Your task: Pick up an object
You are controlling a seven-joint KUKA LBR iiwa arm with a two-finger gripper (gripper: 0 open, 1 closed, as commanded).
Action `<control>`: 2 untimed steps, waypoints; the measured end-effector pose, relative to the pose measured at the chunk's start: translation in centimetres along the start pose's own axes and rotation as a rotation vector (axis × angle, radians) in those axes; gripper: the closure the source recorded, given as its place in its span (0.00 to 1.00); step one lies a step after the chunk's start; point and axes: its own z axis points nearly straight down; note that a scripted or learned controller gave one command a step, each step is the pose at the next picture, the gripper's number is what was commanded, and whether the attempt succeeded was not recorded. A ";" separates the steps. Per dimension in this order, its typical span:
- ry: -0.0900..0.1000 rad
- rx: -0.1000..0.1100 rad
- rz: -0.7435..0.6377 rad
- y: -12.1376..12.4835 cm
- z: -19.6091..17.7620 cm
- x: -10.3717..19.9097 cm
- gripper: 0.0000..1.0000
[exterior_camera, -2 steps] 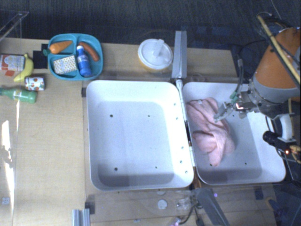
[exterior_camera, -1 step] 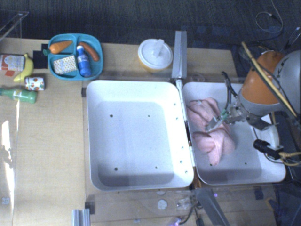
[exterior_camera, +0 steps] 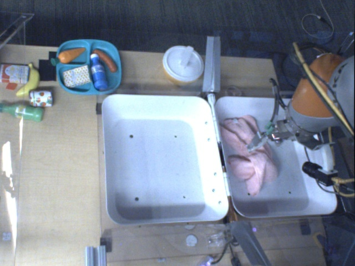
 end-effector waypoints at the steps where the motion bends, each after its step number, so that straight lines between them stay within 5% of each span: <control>1: -0.006 -0.011 -0.081 0.2 3.0 2.6 0.00; 2: -0.010 -0.019 -0.083 0.5 1.9 2.5 1.00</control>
